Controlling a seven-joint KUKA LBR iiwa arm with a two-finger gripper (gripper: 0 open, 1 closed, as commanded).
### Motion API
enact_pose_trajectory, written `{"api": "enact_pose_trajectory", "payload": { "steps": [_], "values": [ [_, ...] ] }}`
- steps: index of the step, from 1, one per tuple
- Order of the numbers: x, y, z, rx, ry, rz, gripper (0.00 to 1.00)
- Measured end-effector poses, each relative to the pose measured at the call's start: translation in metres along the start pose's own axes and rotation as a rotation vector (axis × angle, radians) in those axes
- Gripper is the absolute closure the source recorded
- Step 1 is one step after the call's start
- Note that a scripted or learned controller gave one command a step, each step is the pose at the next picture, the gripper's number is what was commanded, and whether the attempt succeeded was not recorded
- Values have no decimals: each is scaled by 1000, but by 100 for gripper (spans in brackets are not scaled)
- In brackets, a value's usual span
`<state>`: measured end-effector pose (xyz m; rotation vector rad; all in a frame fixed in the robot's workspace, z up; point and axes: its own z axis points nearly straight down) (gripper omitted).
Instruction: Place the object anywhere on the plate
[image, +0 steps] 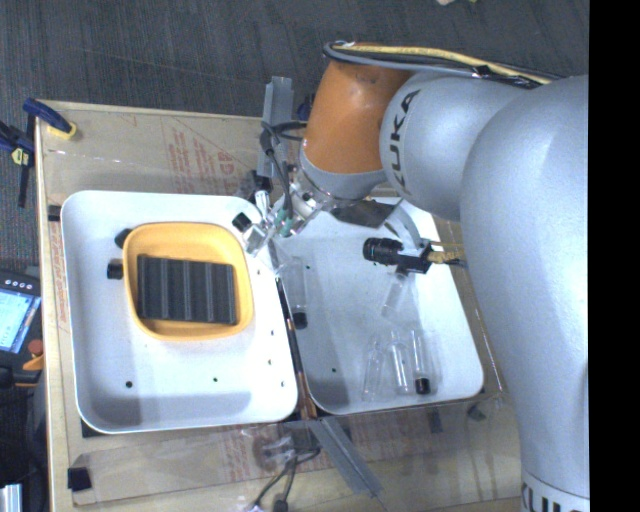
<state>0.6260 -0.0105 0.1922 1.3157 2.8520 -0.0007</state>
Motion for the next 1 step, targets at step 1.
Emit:
{"api": "enact_pose_trajectory", "payload": {
  "steps": [1],
  "values": [
    [0, 0, 0, 0, 0, -1, 0]
  ]
}}
